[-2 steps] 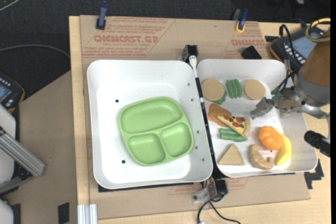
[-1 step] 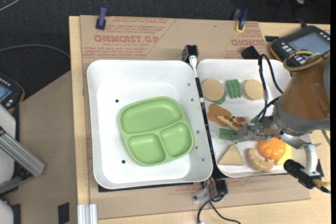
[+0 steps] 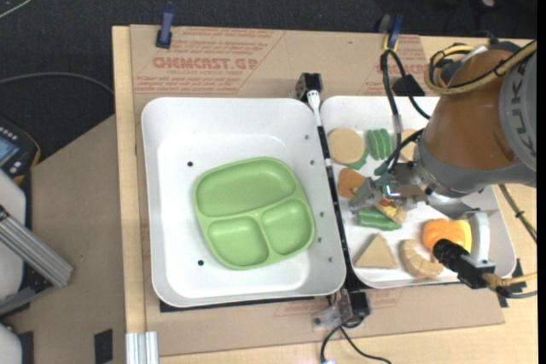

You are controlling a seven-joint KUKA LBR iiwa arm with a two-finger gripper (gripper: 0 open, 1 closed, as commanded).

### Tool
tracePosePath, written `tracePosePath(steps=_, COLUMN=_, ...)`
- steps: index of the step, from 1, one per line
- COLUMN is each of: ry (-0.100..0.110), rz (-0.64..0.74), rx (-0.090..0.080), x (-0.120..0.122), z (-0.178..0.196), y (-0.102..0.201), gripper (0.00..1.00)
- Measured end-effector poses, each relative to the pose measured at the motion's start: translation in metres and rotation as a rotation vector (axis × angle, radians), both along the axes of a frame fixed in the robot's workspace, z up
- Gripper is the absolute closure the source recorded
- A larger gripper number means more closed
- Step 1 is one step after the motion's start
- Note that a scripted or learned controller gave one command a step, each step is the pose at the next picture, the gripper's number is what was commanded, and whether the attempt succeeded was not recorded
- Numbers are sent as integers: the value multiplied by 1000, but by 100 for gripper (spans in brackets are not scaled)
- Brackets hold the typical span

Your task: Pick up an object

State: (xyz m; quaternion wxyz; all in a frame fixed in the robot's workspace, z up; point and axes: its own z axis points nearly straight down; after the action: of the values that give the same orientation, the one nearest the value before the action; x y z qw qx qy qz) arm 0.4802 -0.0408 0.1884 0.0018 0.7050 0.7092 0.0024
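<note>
Gripper (image 3: pixel 375 193) low amid crowded food, near right bin (image 3: pixel 341 111) left edge.

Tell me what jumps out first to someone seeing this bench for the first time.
The green tray, with three compartments, sits alone in the middle of the left bin. The arm, grey and orange, looms over the right bin, its gripper down among crowded toy foods. Near that bin's front lie a tan wedge and an orange piece.
</note>
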Motion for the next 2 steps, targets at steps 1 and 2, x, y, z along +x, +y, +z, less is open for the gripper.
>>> tracePosePath(steps=1, ry=3, rz=-6, rx=-2, x=0, z=6, y=-4, gripper=100)
tracePosePath(steps=2, ry=3, rz=1, rx=1, x=-1, z=39, y=61, gripper=100)
